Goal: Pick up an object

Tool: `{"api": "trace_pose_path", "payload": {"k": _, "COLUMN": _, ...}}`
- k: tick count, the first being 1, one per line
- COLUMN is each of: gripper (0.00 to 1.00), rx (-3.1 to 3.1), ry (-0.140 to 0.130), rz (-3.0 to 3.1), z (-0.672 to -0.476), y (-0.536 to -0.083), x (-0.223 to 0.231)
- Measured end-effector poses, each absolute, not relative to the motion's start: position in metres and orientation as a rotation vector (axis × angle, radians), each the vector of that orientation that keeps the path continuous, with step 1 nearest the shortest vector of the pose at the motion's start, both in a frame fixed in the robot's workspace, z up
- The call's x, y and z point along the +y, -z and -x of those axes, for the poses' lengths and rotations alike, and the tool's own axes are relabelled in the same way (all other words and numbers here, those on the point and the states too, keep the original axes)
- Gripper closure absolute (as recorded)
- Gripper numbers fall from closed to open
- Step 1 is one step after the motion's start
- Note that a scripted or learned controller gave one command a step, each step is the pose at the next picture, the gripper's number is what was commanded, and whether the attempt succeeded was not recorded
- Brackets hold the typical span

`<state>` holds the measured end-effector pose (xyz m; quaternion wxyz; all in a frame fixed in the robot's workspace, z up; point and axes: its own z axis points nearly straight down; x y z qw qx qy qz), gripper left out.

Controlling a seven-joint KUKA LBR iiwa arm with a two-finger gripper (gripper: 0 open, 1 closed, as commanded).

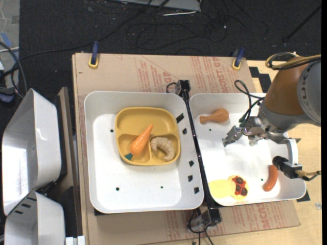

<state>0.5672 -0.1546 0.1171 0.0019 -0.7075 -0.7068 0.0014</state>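
Two white bins sit before you. In the right bin [225,167], the gripper [244,136] hangs with fingers spread, grasping nothing, just right of the drumstick [214,117]; a sausage [271,178] lies near right.

The surface [153,68] is brown board printed with red lettering, held by two yellow clamps [93,61] at its far edge. Black cables [168,27] trail over the dark floor beyond. A white container [30,137] stands left of it.
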Motion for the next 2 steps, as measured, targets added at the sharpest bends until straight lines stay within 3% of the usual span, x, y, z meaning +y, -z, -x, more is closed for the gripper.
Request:
{"api": "trace_pose_path", "payload": {"k": 1, "gripper": 1.00, "rx": -2.220, "ry": 0.000, "rz": 2.224, "z": -0.568, "y": -0.131, "x": -0.155}}
{"api": "trace_pose_path", "payload": {"k": 2, "gripper": 1.00, "rx": -2.222, "ry": 0.003, "rz": 2.227, "z": -0.562, "y": -0.177, "x": -0.157}}
